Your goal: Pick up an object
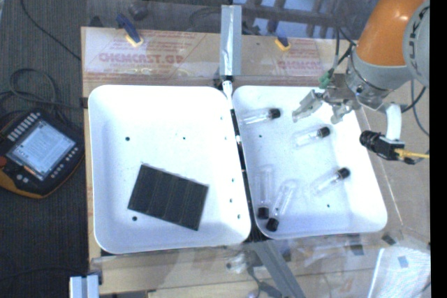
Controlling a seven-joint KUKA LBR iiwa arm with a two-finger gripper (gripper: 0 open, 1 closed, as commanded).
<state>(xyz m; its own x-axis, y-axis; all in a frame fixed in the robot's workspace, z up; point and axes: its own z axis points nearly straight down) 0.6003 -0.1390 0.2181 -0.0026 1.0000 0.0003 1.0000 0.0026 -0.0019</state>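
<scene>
Tool point(323, 107): spread wide, nothing between its fingers, above right bin point(363, 216).
Nearest vial point(312, 135): lay just below it.
Advice: should have straddled the vial's clear body, then closed.

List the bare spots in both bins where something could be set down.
Left white bin: free along its upper half, above the dark ribbed rectangular panel. Right white bin: crowded with clear black-capped tubes; only its lower right corner, below the tube, is bare. The pincer hangs over its top.

5 clear vials point(312, 136) with black caps lie scattered flat in the right bin point(363, 216).
</scene>
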